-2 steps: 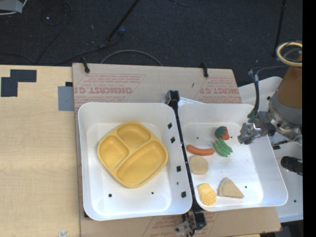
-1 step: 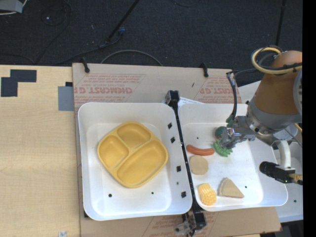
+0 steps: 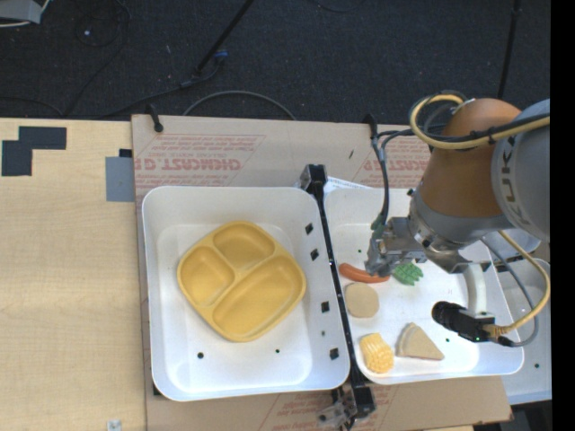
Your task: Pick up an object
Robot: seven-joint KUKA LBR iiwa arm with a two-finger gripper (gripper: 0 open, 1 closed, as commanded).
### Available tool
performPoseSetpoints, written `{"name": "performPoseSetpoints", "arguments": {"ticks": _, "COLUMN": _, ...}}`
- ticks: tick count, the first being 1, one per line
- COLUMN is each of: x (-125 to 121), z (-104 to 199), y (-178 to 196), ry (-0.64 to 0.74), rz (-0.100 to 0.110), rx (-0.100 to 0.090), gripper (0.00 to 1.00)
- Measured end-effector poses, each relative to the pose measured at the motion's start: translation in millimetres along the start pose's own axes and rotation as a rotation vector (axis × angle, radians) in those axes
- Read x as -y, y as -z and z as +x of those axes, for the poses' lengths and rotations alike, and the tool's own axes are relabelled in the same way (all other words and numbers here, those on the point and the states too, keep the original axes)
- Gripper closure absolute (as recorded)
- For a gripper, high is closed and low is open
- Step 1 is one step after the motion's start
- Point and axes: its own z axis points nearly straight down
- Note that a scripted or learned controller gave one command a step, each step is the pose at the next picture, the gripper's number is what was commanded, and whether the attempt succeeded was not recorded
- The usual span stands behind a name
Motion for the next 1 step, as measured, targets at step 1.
{"name": "performPoseSetpoints", "arguments": {"ticks": 1, "x": 4.5, "z": 50.3, "y": -6.5, "ry": 0.000, "rz": 0.000, "rx": 0.000, "gripper": 1.00}}
